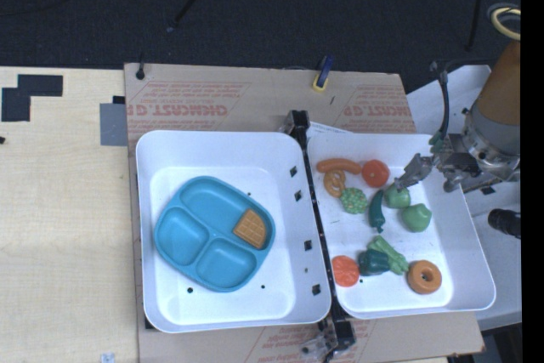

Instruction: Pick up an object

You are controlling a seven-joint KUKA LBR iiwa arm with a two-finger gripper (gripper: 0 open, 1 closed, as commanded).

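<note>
The arm (501,98) reaches in from the right — gripper (416,170) angled down-left, low.

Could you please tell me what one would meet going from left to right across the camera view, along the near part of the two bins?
Blue divided plastic plate → tan waffle-like toy piece → round orange-red toy tomato → dark green toy vegetable → brown ring-shaped toy doughnut.

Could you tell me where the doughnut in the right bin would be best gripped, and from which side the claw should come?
Probably from straight above, across one side of the doughnut's ring, one finger in the hole and one outside. It lies flat near the right bin's front corner, so its rim offers little height for a sideways grip. The green vegetable sits close on its left, so the right side looks freer.
</note>
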